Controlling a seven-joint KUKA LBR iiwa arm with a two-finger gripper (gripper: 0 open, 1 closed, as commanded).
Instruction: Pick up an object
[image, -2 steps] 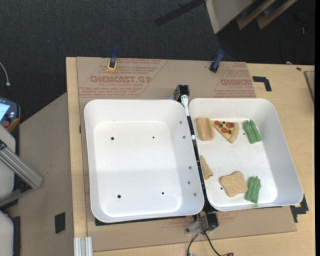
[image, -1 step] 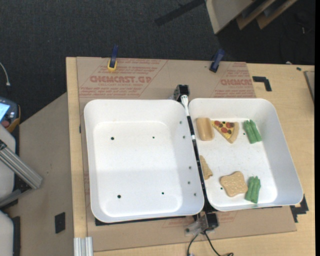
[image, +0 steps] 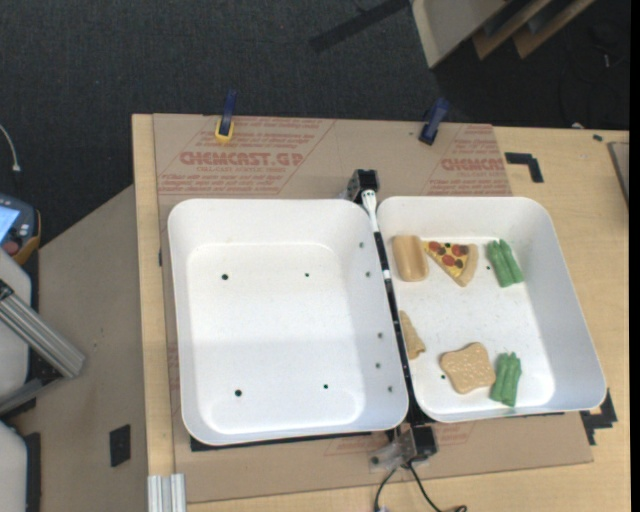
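Six small toy food pieces lie in the right bin (image: 560, 300), the bin on the side your arm reaches in from, and any one of them will serve as the object to pick. Along the far row sit a tan bread roll (image: 408, 257), a pizza slice (image: 452, 260) just beside it, and a green vegetable piece (image: 505, 263). Nearer the front lie a slice of toast (image: 467, 367) touching a second green piece (image: 507, 378), and a small tan scrap (image: 411, 337) tight against the wall shared with the left bin (image: 265, 320). Nothing has been lifted, so you are at the very start: choosing a target and approaching. Whether the gripper is open or closed, you cannot tell from this view. For the next move I would pick the bread roll or the far green piece, each lying apart from the walls, bring the arm in over the right bin, and descend straight down. The scrap at the wall looks the hardest to straddle.
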